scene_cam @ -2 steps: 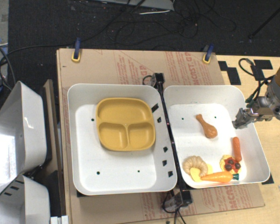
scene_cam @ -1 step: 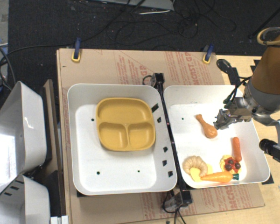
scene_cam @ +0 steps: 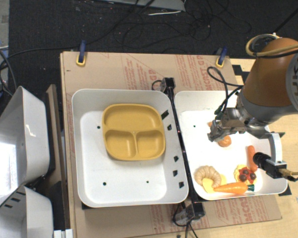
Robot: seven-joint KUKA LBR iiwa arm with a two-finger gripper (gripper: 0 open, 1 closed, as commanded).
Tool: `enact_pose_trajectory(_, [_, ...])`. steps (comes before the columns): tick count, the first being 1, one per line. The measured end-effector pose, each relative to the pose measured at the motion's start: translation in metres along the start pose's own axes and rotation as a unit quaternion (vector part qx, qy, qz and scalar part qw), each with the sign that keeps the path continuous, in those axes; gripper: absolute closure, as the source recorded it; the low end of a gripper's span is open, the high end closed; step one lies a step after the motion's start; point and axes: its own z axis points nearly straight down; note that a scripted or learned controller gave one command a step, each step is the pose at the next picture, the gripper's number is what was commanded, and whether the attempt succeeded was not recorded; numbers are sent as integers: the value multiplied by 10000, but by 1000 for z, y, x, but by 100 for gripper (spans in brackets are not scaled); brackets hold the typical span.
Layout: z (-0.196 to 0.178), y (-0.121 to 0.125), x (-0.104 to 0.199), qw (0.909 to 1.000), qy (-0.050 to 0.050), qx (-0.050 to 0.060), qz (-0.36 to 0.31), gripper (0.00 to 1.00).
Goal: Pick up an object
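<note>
My gripper [scene_cam: 219, 133] hangs over the middle of the right bin [scene_cam: 198, 114], directly above a small orange round object [scene_cam: 224, 142] that peeks out below it. Whether that object is held cannot be seen. Along the right bin's front lie a pale croissant-like piece [scene_cam: 206, 172], a yellow piece [scene_cam: 207, 184], a carrot [scene_cam: 230, 187], a small orange-red stick [scene_cam: 251, 155] and a yellow piece with dark red berries [scene_cam: 247, 175].
The left bin [scene_cam: 87, 180] holds a yellow divided plate [scene_cam: 133, 131]. A black clip [scene_cam: 169, 85] sits where the two bins meet at the back. The arm [scene_cam: 273, 78] covers the right bin's far right part. White tubs [scene_cam: 17, 143] stand off the bench at left.
</note>
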Motion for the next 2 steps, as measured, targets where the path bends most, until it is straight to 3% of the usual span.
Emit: enact_pose_trajectory(2, [10, -9, 97, 10000, -1, -4, 0, 100])
